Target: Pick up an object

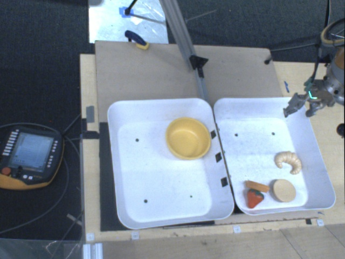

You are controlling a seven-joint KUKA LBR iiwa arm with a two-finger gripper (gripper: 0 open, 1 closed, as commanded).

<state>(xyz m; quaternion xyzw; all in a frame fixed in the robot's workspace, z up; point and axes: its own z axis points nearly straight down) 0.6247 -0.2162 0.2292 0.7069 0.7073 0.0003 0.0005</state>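
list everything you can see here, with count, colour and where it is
bowl: 1, yellow, left bin, upper right part
croissant: 1, pale tan, right bin, right side
round disc: 1, tan, right bin, lower right corner
strawberry: 1, red, right bin, bottom edge, left of the disc
orange piece: 1, orange, just above the strawberry
bins: 2, white, side by side on the bench
pendant: 1, grey and orange, floor at left
clamp: 1, blue and yellow, top of the board
tool: 1, grey, open, over the right bin's upper right rim
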